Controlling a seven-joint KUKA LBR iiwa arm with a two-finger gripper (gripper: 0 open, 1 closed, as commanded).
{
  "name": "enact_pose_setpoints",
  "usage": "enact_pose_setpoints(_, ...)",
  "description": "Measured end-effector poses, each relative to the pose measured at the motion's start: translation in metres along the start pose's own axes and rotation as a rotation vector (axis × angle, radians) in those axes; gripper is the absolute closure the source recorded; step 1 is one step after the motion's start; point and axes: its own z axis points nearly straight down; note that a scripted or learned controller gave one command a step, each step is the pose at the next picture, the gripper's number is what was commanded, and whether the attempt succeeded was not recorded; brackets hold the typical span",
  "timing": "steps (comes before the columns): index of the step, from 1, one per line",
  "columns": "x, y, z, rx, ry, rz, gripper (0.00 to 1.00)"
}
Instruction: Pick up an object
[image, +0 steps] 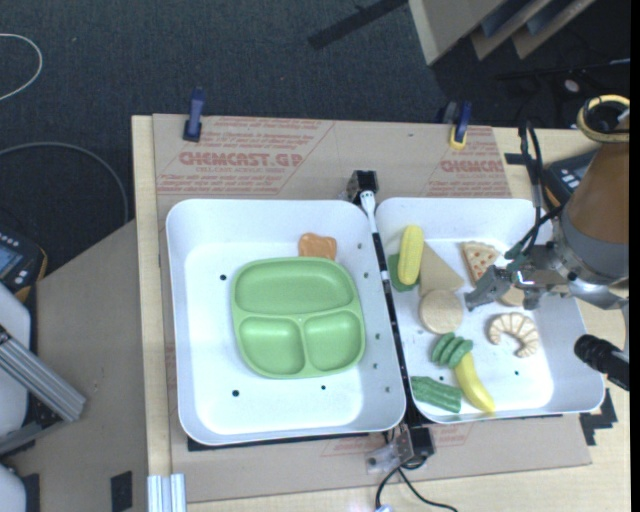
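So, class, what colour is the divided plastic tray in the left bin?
Light green, seen clearly in the camera view: the divided plastic tray.

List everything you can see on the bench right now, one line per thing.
bins: 2, white, side by side on the bench
tray: 1, green, three compartments, middle of left bin
toast: 1, orange-brown, left bin, just behind the tray
corn: 1, yellow, right bin, back left
pizza slice: 1, tan and red, right bin, back
cookie: 1, beige, right bin, centre
croissant: 1, tan, right bin, right of centre
banana: 1, yellow, right bin, front
green vegetables: 2, right bin, front left
clamps: 2, blue, bench's back edge
gripper: 1, grey, above right bin by the pizza slice
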Motion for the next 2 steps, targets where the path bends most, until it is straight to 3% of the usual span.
enact_pose_setpoints(1,0.013,-0.009,0.152,0.007,0.002,0.002,0.0)
enact_pose_setpoints(2,0.011,-0.007,0.135,-0.003,-0.001,0.002,1.0)
